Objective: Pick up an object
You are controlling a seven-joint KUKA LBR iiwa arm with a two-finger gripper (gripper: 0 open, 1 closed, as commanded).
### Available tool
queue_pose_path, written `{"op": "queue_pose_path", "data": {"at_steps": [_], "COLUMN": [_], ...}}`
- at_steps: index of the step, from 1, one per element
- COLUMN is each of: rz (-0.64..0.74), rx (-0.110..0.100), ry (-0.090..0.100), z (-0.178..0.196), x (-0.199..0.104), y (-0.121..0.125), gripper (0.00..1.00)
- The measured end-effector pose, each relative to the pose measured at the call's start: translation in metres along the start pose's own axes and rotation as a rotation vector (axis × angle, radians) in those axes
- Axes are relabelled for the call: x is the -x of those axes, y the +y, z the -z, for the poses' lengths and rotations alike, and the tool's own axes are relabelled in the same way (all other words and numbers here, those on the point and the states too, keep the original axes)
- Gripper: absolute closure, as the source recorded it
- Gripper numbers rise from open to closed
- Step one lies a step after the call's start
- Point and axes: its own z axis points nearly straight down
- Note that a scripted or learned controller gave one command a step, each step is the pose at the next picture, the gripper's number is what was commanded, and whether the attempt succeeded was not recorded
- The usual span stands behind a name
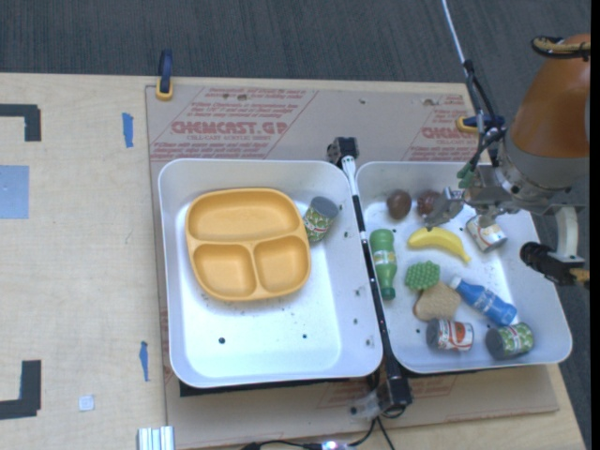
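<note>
My gripper (484, 221) hangs over the upper right part of the right bin (553, 331), reaching in from the right. Directly under it is a small silver and white object (489, 238); whether the two touch cannot be made out. To its left lie a yellow banana (441, 243), two brown round items (399, 203) (430, 202), a green bottle (382, 262) and a green knobbly ball (423, 276). Nearer the front sit a blue bottle (487, 301), a tan bread piece (437, 302), a red and white can (454, 335) and a green can (510, 340).
The left bin (262, 345) holds a yellow divided plate (248, 242) and a small green can (321, 219) beside the plate's right rim. A black divider (361, 223) runs between the bins. A thin cable (455, 31) slants down to the arm.
</note>
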Motion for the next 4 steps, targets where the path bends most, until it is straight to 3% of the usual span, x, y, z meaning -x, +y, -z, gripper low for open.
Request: {"op": "queue_pose_path", "data": {"at_steps": [1,2,3,4], "rz": [0.000,-0.005,-0.003,-0.002], "rx": [0.006,0.012,0.012,0.004], "ry": [-0.002,-0.009,-0.005,-0.003], "z": [-0.119,-0.117,-0.108,-0.072], "x": [0.010,-0.009,-0.011,0.062], "y": [0.040,0.018,0.019,-0.008], "gripper": [0.00,0.00,1.00,1.00]}}
